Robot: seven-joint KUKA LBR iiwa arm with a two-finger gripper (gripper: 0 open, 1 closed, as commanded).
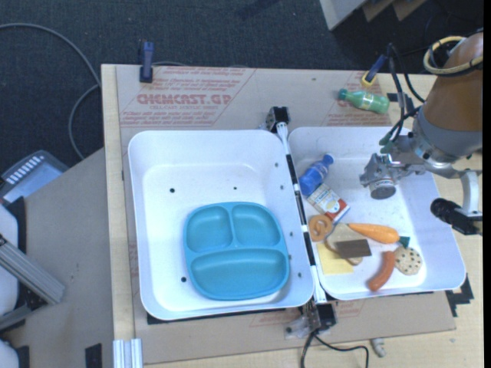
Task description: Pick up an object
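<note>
Toys lie in the right bin (437,278), toward its 7 o'clock corner. Nearest are a sausage (381,271) and a cookie (409,261), touching each other. Past them sit a cheese slice (334,261), a brown block (352,248), a carrot (374,232) and a pretzel (320,226). Farther back are a small carton (327,201) and a blue bottle (314,177). The hand (381,181) hangs at 3 o'clock from the bottle; I cannot tell if it is clenched. A blue plate (235,250) rests in the left bin (153,205). A green bottle (364,100) lies on the counter (199,98) behind.

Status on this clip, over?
End effector over right white bin, holding nothing visible. Orange plastic carrot lies untouched. Blue-capped bottle nearby.
</note>
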